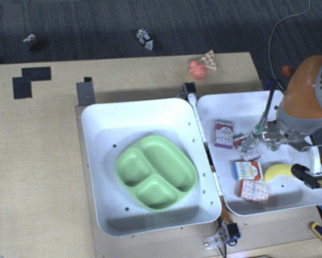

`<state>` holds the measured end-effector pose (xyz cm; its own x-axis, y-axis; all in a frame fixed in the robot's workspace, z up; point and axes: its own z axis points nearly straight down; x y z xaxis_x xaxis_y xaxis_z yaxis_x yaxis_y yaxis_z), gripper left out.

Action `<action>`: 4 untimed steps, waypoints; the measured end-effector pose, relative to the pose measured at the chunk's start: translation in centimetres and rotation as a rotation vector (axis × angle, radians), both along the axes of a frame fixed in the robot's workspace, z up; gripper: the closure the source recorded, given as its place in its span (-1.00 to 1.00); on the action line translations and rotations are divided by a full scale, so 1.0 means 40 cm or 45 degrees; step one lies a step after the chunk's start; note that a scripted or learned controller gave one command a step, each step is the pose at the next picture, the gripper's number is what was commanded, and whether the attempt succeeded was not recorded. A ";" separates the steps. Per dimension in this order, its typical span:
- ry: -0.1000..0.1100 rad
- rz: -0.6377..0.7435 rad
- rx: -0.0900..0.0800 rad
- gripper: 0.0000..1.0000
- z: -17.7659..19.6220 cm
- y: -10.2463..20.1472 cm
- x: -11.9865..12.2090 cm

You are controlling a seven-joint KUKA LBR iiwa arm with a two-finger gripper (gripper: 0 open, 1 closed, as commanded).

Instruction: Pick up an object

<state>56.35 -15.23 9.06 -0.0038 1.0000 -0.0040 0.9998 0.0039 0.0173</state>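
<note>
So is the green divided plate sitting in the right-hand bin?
No, the green divided plate lies in the left bin, while the right bin holds small packets.

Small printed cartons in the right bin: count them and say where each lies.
3, perhaps more hidden under the arm: one carton near the bin's upper left, one at its middle beside the yellow object, one by the lower wall.

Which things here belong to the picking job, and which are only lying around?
For the job: gripper; red carton; small box; yellow object; red packet, all in the right bin.

Lying about: green divided tray in the left bin; pink ball on the bench.
</note>
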 end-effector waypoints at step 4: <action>0.001 0.000 0.001 1.00 0.020 0.136 -0.123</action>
<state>51.44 -9.77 9.85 -0.0037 1.0000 -0.0029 0.9999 0.0037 0.0167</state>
